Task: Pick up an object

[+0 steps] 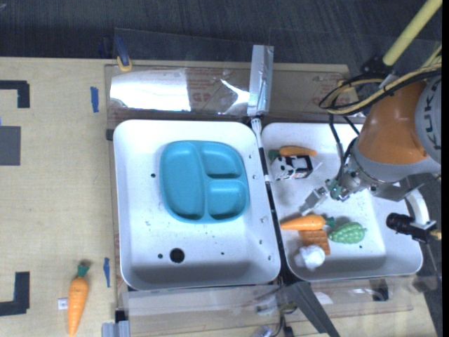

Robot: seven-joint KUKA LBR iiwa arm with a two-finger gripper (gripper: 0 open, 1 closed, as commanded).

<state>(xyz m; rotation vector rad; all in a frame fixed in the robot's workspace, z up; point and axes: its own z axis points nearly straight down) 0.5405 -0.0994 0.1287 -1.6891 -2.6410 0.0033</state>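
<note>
Pincer (319,196) sits low over the right bin (403,255), its silvery fingers pointing down and to the left toward the middle of that bin. Whether it is spread or closed cannot be told from this angle, and nothing is seen between its tips. Behind it the arm (396,128) comes in from the right, its orange band bulking over the bin's upper right corner, with black and yellow cables looping above the wrist.

Several toys lie in the right bin. An orange carrot with a green top (305,222) lies just below the pincer's tip, apart from it. Touching the carrot's leafy end on the right is a green bumpy vegetable (349,233). Below the carrot is a small orange block (317,239), and beneath that a white rounded piece (311,258) near the bin's lower edge. Toward the upper left of the bin rests a black-and-white toy (291,166), with another orange piece (297,151) just above it.

The left bin (133,188) holds a blue divided plate (205,180) lying flat and a small black disc (177,255) near its lower left. Outside the bins, on the wooden surface (49,188), a second carrot (77,297) lies at the lower left.
</note>
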